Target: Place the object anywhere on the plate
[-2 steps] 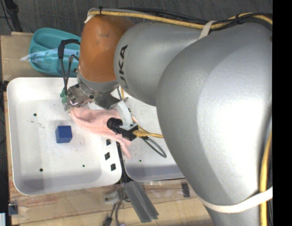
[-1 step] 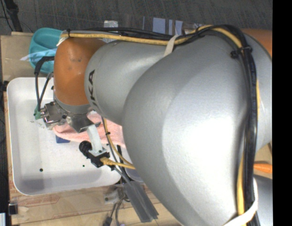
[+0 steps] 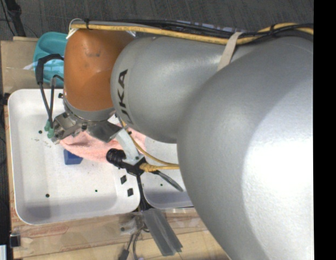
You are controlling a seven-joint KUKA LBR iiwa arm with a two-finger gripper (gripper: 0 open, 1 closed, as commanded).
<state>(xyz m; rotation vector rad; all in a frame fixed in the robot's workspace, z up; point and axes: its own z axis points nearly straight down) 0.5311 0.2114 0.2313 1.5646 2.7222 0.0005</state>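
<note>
A pink plate [image 3: 85, 145] lies in the left white bin [image 3: 27, 167], with most of it hidden under the arm. A small blue object [image 3: 72, 157] sits at the plate's near-left edge, touching or overlapping it. The gripper [image 3: 55, 130] hangs low over the plate's left end, just above and left of the blue object. A small green piece [image 3: 49, 128] shows at its tip. The orange band [image 3: 89, 69] and the grey arm cover the bin's right side.
A teal thing [image 3: 49, 50] rests on the bench behind the left bin. Only a sliver of the right bin [image 3: 165, 199] shows beneath the arm. Black cables [image 3: 46, 91] loop down beside the wrist. Bare bin floor lies to the front and left.
</note>
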